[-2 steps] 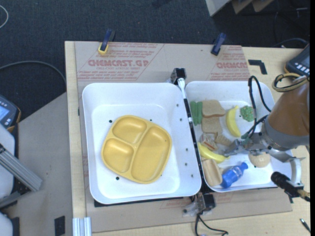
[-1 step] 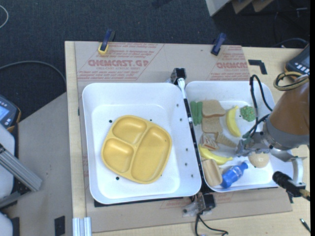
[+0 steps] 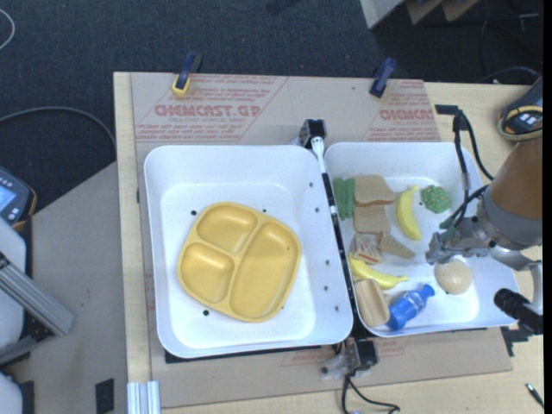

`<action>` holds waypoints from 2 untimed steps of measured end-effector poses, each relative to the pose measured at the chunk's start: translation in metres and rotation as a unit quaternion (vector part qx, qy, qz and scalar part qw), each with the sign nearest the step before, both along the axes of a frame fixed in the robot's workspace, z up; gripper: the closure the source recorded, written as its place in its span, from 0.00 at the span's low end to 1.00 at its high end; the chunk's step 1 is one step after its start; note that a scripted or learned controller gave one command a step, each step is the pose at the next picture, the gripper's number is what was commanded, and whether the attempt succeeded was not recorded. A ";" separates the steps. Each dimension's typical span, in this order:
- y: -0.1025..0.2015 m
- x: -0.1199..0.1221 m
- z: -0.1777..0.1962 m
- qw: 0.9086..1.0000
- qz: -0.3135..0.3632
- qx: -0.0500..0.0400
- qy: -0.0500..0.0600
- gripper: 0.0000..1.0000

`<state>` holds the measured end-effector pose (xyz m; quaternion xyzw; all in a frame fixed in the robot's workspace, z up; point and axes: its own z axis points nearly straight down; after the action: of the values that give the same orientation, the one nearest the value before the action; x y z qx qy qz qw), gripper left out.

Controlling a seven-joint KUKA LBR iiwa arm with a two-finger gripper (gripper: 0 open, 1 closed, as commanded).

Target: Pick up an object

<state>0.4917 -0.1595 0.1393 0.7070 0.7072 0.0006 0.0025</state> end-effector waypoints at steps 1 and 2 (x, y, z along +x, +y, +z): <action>0.002 -0.006 0.045 1.000 0.000 0.000 0.000 1.00; 0.002 -0.005 0.088 1.000 0.001 0.000 -0.001 1.00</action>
<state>0.4870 -0.1579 0.2273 0.7066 0.7076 0.0012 0.0031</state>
